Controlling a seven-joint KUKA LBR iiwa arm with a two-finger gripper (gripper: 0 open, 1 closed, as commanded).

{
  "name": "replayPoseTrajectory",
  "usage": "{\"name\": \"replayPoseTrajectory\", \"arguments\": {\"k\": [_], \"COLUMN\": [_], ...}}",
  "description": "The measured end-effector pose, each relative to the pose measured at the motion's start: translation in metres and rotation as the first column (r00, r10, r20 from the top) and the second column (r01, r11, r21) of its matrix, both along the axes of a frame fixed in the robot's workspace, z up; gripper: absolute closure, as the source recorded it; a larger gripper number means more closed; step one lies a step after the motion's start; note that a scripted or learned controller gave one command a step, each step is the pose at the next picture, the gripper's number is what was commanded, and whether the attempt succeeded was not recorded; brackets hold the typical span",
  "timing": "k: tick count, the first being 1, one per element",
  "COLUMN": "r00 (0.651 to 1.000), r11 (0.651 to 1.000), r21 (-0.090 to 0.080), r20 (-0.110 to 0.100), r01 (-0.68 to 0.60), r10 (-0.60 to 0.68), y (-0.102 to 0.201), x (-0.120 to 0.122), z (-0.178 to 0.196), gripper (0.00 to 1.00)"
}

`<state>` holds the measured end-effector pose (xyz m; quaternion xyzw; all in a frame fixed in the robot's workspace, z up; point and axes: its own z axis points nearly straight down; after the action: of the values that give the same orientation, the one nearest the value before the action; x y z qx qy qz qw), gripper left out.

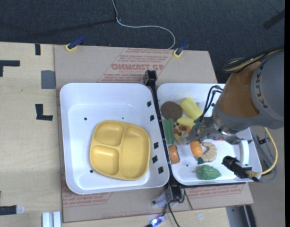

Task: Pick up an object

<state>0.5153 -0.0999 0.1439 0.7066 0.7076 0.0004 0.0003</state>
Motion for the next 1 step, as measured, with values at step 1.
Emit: {"name": "replayPoseTrajectory", "arguments": {"k": [1], "r00": [1.000], "r11": [1.000], "r21": [0.000], "r20": [0.001], "r01": [-0.001], "r10": [0.001], "y": [0.0081], "x": [0.0079], "z": [0.0537], "gripper": [1.00]}}
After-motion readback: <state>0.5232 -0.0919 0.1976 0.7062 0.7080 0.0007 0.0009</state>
